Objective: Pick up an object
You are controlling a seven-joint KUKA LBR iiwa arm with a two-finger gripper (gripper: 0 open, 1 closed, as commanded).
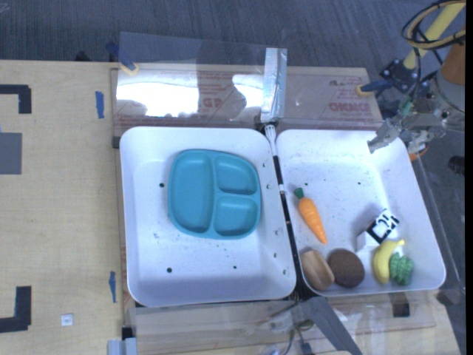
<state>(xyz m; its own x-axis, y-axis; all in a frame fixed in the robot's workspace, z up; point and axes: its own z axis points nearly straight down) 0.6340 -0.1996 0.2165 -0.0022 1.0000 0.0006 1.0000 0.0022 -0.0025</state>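
Note:
The right bin (336, 161) holds an orange carrot (311, 217) near its left wall. Along its near edge lie a tan bread roll (318, 269), a dark brown round piece (346, 266), a yellow banana (383, 259) and a green broccoli (402, 269). A small black-and-white block (380, 226) sits just above the banana. My gripper (403, 130) hangs over the far right corner of this bin, well apart from all of these objects, and nothing shows in it.
A blue divided plate (215, 194) lies in the left bin (140, 220). A clear panel with a taped metal strip (274, 83) stands behind the bins. Yellow cables (436, 21) run along the arm at the top right.

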